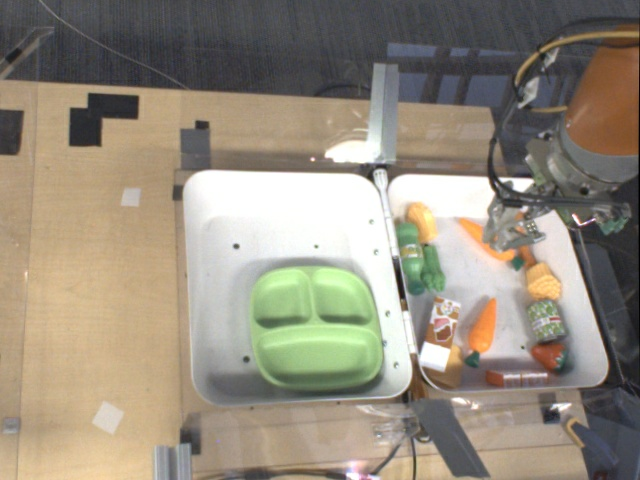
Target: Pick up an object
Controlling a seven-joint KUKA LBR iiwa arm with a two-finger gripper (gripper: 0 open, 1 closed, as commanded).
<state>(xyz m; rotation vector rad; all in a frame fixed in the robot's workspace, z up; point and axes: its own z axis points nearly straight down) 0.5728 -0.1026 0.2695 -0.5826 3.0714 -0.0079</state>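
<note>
The arm (600,118) hangs over the right bin (590,368) at its 1 o'clock corner. The tool (512,230) sits low above an orange carrot (480,238); whether it is clenched or released cannot be told. Judgement: descend straight, centred across the carrot's narrow axis. Left bin (215,208): green tray (315,326). Obstructions: corn (543,284) at the tool's 5 o'clock, green bottle (408,255) at 9 o'clock, second carrot (481,327) at 6 o'clock.

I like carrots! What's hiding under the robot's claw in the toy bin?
An orange carrot-like toy pokes out from under the claw. Its right end is covered, so I cannot tell if the claw touches it.
</note>
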